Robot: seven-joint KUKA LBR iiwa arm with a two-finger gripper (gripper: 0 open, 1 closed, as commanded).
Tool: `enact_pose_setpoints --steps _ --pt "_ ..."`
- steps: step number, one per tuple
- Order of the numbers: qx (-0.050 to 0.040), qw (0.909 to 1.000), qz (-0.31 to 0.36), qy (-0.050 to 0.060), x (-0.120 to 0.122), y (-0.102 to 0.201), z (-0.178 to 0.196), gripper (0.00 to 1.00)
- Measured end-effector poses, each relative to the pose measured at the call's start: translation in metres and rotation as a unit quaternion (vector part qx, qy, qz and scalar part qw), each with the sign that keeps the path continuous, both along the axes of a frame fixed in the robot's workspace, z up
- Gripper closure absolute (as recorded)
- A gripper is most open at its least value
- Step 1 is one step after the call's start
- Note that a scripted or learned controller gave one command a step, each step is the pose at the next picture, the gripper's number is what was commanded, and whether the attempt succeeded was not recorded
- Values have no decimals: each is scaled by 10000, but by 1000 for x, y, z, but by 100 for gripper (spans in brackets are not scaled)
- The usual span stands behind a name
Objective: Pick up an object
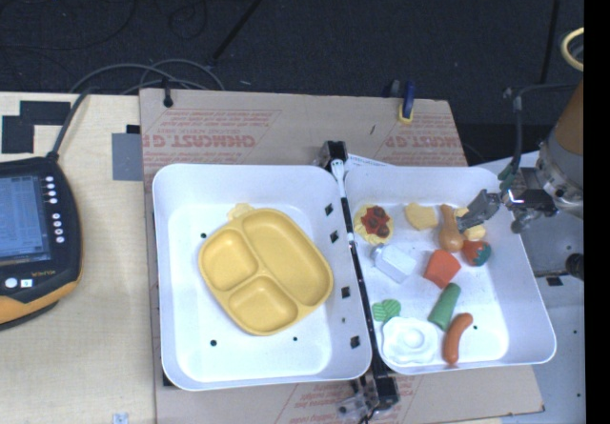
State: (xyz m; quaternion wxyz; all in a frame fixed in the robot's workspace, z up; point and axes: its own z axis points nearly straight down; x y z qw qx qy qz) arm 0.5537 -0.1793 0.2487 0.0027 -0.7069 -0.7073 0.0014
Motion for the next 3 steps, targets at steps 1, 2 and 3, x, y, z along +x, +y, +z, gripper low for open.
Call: enact_pose_setpoints --steps 1,2,3 --pt "8 10000 1 21 0 -1 8 100" --pt "-17 10000 7 -80 -78 43 171 100" --pt "-18 10000 39 -77 16 101 280 100"
